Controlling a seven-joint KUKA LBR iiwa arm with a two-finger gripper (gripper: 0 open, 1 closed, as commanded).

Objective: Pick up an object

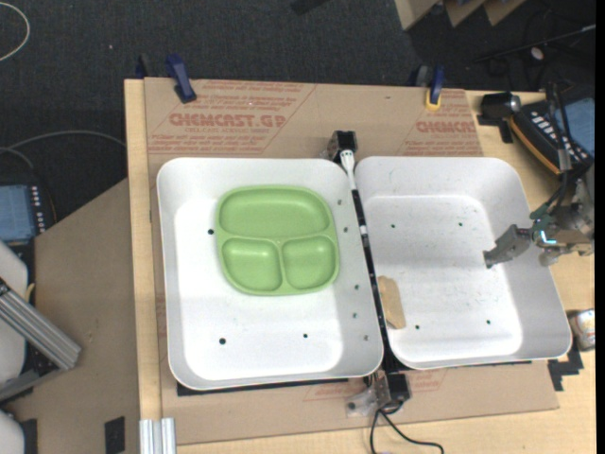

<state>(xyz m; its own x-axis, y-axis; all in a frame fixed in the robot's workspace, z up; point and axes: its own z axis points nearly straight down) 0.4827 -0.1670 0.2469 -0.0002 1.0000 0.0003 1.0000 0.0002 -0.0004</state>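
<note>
A green divided plate (278, 239) with three compartments lies flat in the upper middle of the left white bin (189, 339). My gripper (523, 251) hangs over the right side of the right white bin (454, 348), far to the right of the plate. It is open, with nothing between its fingers; one grey finger (503, 245) points down and left toward the bin floor.
The two bins sit side by side on a cardboard sheet (236, 112) held by blue clamps (180, 78) at the back. A brown patch (390, 303) marks the right bin's left wall. Cables and gear (544, 126) crowd the right edge.
</note>
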